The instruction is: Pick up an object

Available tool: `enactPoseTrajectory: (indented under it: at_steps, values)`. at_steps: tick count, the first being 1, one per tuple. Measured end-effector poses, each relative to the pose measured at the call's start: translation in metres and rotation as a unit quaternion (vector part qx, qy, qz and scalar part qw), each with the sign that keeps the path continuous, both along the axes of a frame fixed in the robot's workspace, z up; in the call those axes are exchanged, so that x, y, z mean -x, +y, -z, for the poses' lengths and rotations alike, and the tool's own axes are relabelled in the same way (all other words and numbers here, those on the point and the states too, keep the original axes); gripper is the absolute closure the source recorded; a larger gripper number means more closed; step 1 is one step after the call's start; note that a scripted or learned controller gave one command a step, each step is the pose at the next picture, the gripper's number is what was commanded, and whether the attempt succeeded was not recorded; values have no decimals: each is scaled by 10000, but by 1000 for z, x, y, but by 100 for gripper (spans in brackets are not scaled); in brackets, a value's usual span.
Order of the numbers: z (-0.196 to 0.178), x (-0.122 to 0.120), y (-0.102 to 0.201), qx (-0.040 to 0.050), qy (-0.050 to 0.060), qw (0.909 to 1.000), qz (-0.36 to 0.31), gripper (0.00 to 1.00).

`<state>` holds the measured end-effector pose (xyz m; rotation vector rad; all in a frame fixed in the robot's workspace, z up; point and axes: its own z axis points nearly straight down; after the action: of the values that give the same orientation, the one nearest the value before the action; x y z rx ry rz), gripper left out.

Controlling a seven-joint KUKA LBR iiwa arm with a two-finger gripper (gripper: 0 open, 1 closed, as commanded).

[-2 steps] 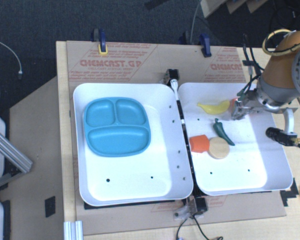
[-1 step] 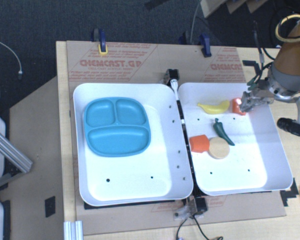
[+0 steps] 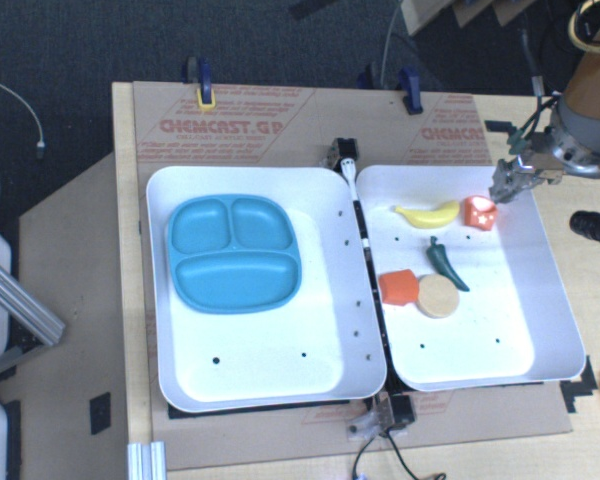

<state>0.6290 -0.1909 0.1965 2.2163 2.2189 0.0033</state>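
Observation:
The right white bin (image 3: 540, 298) holds a yellow banana (image 3: 427, 213), a red die-like cube (image 3: 479, 214), a dark green pepper (image 3: 445, 264), an orange block (image 3: 399, 287) and a tan round disc (image 3: 439, 297). My gripper (image 3: 507, 187) hangs over the bin's far right corner, just above and to the right of the red cube. Its tip is small and dark, and nothing shows held in it.
The left white bin (image 3: 280, 358) holds a blue divided plate (image 3: 235, 253). Blue clamps (image 3: 205, 80) pin the cardboard sheet at the bench's far edge. A black divider mount (image 3: 346, 154) sits between the bins.

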Motion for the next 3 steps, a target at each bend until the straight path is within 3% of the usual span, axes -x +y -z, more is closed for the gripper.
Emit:
enactPoseTrajectory:
  at_steps: [1,3]
  values:
    - [-35,-1,0,1,-4,10000,0,100]
    - [-23,5,96,-17,40,10000,-7,100]
